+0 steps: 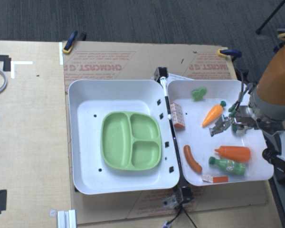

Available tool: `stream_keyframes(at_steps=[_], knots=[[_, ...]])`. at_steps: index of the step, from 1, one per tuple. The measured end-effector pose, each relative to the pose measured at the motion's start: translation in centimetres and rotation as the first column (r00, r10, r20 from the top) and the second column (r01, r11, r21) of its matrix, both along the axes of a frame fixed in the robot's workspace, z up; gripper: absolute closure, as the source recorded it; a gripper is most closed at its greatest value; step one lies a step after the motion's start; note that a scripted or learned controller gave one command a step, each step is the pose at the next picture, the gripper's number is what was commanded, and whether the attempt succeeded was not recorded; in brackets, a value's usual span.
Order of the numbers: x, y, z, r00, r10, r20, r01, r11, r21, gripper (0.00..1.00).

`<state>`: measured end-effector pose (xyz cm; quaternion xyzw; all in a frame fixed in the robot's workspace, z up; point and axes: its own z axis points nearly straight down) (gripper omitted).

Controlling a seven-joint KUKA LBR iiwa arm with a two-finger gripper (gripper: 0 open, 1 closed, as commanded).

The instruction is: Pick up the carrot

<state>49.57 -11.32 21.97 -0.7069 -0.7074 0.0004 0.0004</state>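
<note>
Currently, the gripper (219, 127) sits beside the carrot (212, 115), fingers apart and empty; centre them across its middle before closing.

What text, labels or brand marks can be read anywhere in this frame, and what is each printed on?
Red print on the cardboard sheet, left block: upside down and blurred; no word reads with certainty.
Red print on the same sheet, right block behind the right bin: also inverted, too blurred to read.
Small red and white box: label too small to read.
Green bottle: label too small to read.
Orange and white packet: no legible text.
</note>
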Motion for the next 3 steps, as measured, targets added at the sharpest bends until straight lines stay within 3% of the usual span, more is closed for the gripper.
stream_keyframes(at_steps=[1, 2, 3], knots=[[5.1, -0.2, 1.6, 0.996, 0.087, 0.001, -0.087, 0.996, -0.001, 0.0], [10.2, -2.0, -7.2, 0.997, 0.076, 0.001, -0.076, 0.997, -0.001, 0.0], [13.6, -2.1, -11.6, 0.948, 0.319, 0.024, -0.319, 0.948, -0.007, 0.0]])
